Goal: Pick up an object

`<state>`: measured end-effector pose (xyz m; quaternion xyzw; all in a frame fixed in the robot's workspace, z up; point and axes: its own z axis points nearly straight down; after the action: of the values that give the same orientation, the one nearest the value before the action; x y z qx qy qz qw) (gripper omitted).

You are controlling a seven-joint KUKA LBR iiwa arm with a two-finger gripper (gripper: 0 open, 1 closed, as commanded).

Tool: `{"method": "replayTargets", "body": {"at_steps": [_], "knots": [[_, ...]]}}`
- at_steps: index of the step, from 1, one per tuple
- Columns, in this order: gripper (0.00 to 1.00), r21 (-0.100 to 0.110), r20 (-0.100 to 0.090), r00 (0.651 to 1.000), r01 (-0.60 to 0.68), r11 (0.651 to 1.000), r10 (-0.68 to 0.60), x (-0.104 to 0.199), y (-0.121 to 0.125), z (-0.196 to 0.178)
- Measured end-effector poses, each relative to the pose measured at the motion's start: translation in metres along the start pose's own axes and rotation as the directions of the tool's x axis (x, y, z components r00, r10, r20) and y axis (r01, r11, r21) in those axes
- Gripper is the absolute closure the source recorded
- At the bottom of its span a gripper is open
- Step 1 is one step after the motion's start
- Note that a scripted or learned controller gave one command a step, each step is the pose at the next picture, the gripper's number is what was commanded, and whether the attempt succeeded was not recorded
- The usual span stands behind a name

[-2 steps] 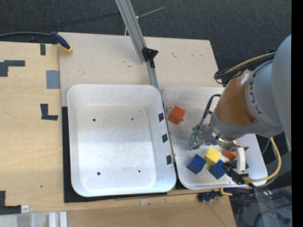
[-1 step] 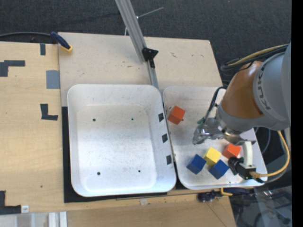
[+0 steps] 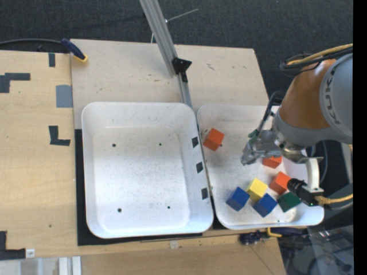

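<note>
White bins [image 3: 92, 153] sitting side by side on bench. Grey arm [image 3: 312, 105] reaching into right bin [image 3: 229, 114] from right. Gripper [image 3: 250, 153] hovering over bin floor; opening unclear, nothing visibly held. Orange cube [image 3: 213, 138] lying alone near divider; six more cubes [image 3: 258, 187] clustering near front corner.

Two white bins [image 3: 92, 119] of smooth, slightly glossy plastic, speckled with dark flecks, on a matt pale wooden bench [image 3: 218, 73] with a visible grain. Slanted pole [image 3: 157, 22] of brushed silvery metal; blocks [image 3: 213, 138] with flat, matt coloured faces. Arm [image 3: 321, 102] in smooth grey and orange casing with a soft sheen.
</note>
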<state>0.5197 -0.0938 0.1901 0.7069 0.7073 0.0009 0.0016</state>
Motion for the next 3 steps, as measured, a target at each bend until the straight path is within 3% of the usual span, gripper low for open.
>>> {"method": "replayTargets", "body": {"at_steps": [1, 3], "knots": [[1.0, 0.003, -0.001, 1.0, 0.0, 1.0, 0.0, 0.0, 0.001, -0.017], [1.0, 0.006, -0.003, 1.0, 0.006, 1.0, -0.006, 0.105, -0.01, -0.015]]}}
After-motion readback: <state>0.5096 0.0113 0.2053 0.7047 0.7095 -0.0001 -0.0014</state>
